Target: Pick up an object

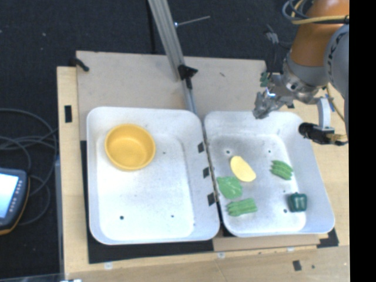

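Beneath me lay a tan wooden bench (235,263) carrying two shallow white bins. My claw (261,107) hung over the upper rim of the right bin (314,175), in the upper right of the frame; whether it was apart or together I could not tell. A pale yellow oval piece (242,169) and four green plastic pieces lay in that bin's lower half. A round yellow bowl (130,147) sat upper left in the left bin (147,210).

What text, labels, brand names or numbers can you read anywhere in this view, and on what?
None can be read.
The lit screen of the handheld pendant at the left edge: too washed out and small to read.
The round yellow plastic bowl, the pale yellow oval piece and the two shallow white bins carry no visible markings.
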Controlling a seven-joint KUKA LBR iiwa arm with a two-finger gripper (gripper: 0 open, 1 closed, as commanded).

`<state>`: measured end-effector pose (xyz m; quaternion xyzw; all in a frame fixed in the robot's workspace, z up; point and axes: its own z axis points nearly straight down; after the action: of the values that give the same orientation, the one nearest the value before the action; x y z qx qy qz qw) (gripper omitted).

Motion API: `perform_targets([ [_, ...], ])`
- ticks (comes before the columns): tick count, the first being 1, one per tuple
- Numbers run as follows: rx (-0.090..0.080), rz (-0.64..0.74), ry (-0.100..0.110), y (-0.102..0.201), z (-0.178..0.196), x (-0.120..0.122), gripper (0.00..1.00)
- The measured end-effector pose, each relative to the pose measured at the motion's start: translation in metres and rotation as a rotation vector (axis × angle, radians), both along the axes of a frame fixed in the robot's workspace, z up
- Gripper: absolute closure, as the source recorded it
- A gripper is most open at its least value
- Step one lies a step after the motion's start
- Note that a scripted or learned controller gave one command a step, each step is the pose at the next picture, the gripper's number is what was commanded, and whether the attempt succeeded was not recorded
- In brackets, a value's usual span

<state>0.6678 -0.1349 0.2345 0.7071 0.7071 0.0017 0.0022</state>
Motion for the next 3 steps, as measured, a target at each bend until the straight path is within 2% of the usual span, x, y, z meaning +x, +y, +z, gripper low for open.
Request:
perform_targets([
  [1,0.000,0.000,0.000,-0.001,0.053,0.001,1.00],
  [3,0.001,0.002,0.005,0.092,0.054,-0.016,1.00],
])
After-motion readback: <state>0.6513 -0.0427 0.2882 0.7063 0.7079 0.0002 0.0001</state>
